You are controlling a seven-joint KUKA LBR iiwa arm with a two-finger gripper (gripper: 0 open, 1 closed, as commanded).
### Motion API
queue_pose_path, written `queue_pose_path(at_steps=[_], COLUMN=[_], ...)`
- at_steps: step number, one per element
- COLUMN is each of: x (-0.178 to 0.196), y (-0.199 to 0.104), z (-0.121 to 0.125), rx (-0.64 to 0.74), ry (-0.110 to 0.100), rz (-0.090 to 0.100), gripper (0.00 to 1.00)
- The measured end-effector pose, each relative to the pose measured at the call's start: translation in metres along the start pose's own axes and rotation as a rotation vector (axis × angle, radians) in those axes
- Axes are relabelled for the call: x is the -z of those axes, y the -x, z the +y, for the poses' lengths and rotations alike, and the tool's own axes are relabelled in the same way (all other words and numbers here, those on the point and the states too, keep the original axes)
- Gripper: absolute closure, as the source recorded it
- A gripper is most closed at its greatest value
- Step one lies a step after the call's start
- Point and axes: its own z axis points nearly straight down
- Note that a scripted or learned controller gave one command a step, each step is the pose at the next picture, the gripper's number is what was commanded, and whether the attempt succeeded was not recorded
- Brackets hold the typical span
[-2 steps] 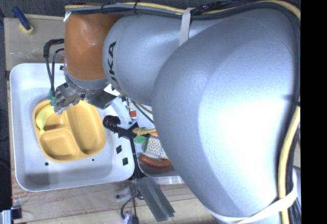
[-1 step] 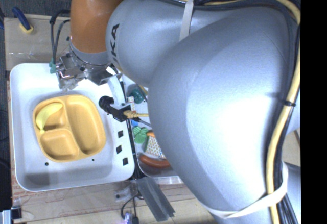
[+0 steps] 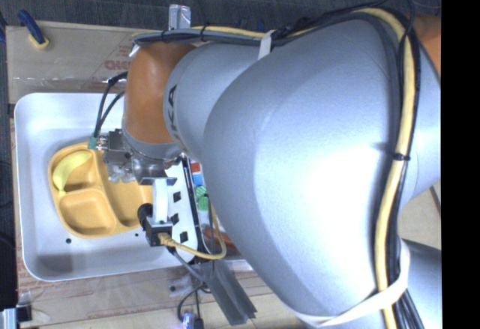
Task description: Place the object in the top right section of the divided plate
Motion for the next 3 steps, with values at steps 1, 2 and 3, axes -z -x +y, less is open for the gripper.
queue_pose_path(at_steps=[1, 2, 3], x=[0.000, 0.008, -0.056], y=[0.000, -0.001, -0.038], z=[0.000, -0.001, 0.013], rx=[0.000, 0.006, -0.339], ry=[0.000, -0.005, 0.017], rz=[0.000, -0.001, 0.001], gripper=[0.00, 1.00, 1.00])
